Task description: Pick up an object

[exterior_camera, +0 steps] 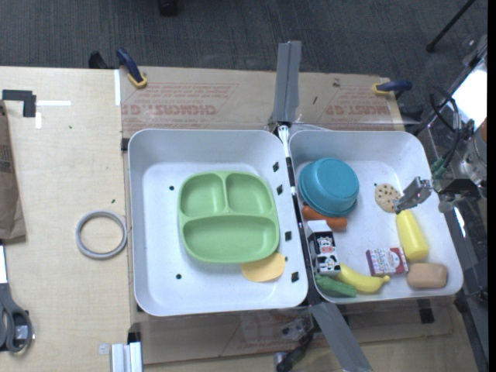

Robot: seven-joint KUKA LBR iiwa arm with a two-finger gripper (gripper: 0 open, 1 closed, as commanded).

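Note:
My gripper (411,195) reaches in over the right edge of the right bin (364,142). Its tip hangs between a round cookie (385,196) to its left and a yellow cylinder (411,235) just below it. I see nothing held in it. The right bin also holds a blue bowl (329,185), an orange carrot (328,221) under the bowl's front edge, a black and white carton (325,253), a banana (363,280), a green pepper (335,286), a small red box (385,261) and a tan bread roll (427,275).
The left bin (151,208) holds a green divided plate (229,216) with a flat yellow-orange piece (263,269) at its front edge. On the bench to the left lie a grey tape ring (101,233) and a brown paper bag (9,184). Clamps hold the cardboard behind the bins.

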